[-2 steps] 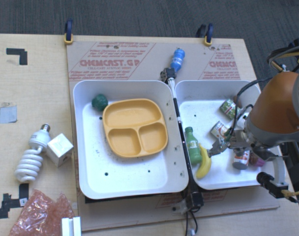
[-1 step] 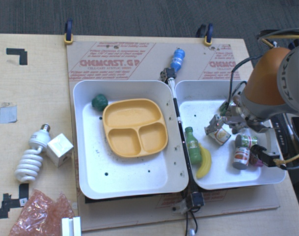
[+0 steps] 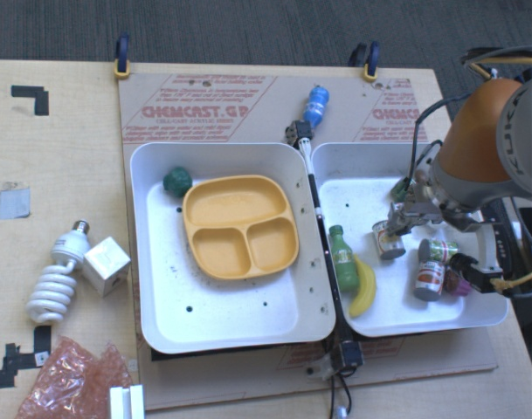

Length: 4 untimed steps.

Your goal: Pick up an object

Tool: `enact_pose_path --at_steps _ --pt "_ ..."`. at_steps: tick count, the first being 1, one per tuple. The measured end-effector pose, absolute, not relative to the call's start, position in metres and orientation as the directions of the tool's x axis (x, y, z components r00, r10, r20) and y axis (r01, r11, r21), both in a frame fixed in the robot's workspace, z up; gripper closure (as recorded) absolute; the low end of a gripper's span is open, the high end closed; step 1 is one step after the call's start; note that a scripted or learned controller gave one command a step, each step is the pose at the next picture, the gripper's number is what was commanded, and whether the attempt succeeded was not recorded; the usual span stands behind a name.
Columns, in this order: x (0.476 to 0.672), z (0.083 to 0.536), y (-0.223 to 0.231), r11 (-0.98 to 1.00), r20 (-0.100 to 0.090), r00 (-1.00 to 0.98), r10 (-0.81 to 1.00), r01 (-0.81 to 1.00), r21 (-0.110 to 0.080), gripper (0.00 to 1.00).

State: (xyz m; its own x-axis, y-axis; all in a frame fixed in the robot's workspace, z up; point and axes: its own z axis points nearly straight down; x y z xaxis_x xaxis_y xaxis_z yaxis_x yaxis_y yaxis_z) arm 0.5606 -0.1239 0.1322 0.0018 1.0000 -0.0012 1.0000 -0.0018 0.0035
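Room in the right bin (image 3: 370,160) is mostly along its far edge; the near half is crowded. Against its left wall stands a green bottle (image 3: 341,256), with a banana (image 3: 364,288) beside it. A small can (image 3: 431,269) with a green and red label sits near the right wall. Whether the hand (image 3: 395,232) is open or closed I cannot tell; it hangs low at the bin's middle.

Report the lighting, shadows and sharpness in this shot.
Camera view: even, soft light, with faint shadows under the yellow divided tray and banana; mild glare on the white bin rims; bench objects sharp; the gripper area is cluttered and slightly soft.
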Motion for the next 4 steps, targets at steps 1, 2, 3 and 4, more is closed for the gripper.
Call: enact_pose_path --at_steps 1,2,3,4 --pt "0.56 0.132 -0.124 -0.001 -0.001 0.001 1.0 1.0 0.002 0.0" --pt "0.494 0.103 -0.101 -0.002 -0.001 0.002 1.0 1.0 0.0 0.0" --pt "0.496 0.113 -0.101 -0.004 -0.001 0.004 1.0 1.0 0.002 1.0" --pt "0.496 0.113 -0.101 -0.003 -0.001 0.003 1.0 1.0 0.002 0.0"
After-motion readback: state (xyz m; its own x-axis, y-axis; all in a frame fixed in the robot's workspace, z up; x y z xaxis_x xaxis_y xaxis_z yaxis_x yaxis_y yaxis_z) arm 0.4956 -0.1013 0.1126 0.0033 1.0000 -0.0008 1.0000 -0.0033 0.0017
